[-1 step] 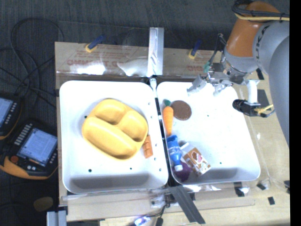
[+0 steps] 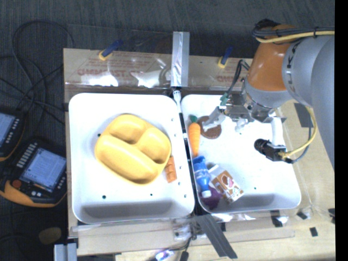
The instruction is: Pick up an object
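Camera view: gripper (image 2: 227, 115) low over the right bin's (image 2: 283, 192) back-left quarter, just beside a brown round piece (image 2: 211, 130); finger state cannot be told. Carrot (image 2: 193, 137), blue bottle (image 2: 201, 176), purple item (image 2: 212, 200) and small printed carton (image 2: 228, 185) crowd the left wall. Right half bare. Left bin (image 2: 87, 200): big yellow object (image 2: 133, 147), orange piece (image 2: 171, 169) against the divider.

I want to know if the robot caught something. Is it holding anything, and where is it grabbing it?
It cannot be told. The gripper hangs over the right bin right beside a brown round thing, but the view does not show anything between its fingers.
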{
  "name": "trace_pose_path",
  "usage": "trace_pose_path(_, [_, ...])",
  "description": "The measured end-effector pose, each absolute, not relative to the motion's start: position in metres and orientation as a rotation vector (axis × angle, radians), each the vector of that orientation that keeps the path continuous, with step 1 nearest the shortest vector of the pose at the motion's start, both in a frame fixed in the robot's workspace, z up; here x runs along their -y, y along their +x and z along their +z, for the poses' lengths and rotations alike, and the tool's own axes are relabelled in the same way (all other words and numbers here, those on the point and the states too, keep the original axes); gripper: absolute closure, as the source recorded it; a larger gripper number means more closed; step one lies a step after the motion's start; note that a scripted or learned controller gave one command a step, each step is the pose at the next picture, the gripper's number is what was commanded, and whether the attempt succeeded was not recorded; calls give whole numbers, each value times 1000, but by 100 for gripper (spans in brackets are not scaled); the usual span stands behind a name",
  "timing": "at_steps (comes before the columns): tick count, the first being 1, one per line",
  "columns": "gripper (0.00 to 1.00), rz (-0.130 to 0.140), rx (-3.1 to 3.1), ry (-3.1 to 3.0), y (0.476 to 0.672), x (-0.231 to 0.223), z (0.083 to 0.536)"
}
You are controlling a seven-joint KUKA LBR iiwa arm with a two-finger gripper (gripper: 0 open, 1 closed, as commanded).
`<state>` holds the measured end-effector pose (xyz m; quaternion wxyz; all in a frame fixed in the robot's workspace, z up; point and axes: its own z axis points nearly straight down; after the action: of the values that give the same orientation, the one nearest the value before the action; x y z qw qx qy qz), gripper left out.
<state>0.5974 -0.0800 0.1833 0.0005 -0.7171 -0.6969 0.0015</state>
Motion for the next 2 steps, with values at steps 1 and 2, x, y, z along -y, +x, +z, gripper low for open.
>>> trace_pose_path(1, [0, -3, 2203, -2244, 544, 106, 92])
trace_pose_path(2, [0, -13, 2277, -2184, 488, 96, 90])
